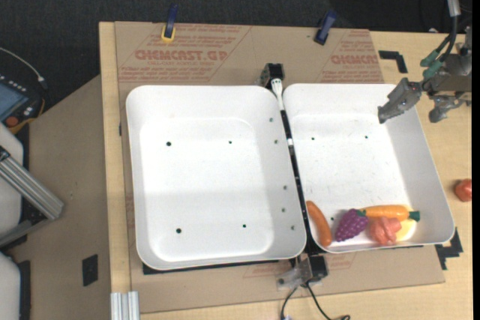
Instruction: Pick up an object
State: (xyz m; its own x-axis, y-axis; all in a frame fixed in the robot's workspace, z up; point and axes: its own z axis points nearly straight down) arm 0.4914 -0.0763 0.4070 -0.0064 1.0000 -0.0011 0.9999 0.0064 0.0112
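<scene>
Toys cluster at right bin [420, 154] near edge: sausage [319, 223], grapes [349, 225], carrot [390, 212], pink piece [384, 231]. Likely light, hard, slick plastic; I'd take the carrot across its middle. Gripper [417, 106] hangs at the far right corner, fingers spread, nothing between them.
</scene>
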